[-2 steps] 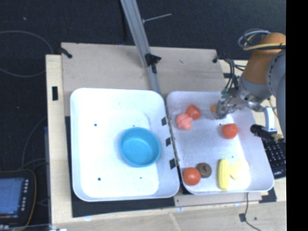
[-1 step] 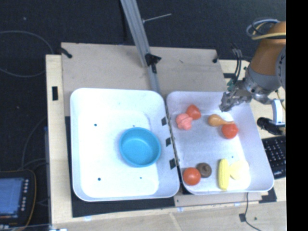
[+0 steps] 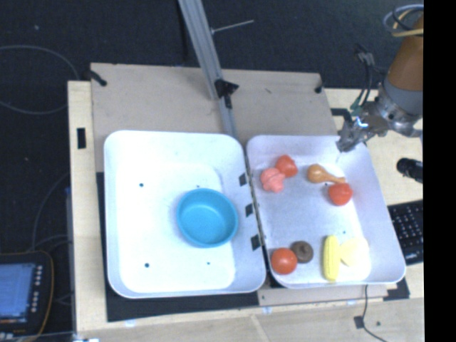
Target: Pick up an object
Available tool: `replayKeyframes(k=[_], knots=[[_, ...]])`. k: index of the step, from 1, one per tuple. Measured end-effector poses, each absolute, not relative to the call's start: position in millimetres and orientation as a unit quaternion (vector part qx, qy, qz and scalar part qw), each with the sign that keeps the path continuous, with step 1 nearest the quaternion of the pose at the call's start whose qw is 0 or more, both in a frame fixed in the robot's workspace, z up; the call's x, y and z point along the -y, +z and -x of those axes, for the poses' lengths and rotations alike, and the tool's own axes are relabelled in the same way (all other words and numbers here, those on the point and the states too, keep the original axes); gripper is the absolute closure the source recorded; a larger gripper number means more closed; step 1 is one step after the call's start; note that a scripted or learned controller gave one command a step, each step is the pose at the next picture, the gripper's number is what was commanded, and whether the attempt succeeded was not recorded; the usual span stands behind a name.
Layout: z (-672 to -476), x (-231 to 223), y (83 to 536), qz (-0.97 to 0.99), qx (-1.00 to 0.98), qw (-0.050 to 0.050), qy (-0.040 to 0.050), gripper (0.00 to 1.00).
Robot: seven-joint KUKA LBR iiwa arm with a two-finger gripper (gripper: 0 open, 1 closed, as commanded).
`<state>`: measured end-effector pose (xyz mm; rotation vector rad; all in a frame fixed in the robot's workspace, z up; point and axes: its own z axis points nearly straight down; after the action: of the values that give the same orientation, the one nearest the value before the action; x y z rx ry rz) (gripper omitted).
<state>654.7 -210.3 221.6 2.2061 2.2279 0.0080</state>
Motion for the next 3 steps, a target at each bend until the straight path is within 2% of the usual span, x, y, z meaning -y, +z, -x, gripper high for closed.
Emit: replayKeyframes(k=[1,2,3], knots=[[-652.3,154.3,236.8,-0.704,-0.71,-0.001,0.0012,1.0],[-659.3,100.5,231.4,-0.704,-0.71,-0.004,-0.0012,1.0],[-659.3,50.0,245.6,-0.704,-0.71,-0.002,0.0008,1.0]])
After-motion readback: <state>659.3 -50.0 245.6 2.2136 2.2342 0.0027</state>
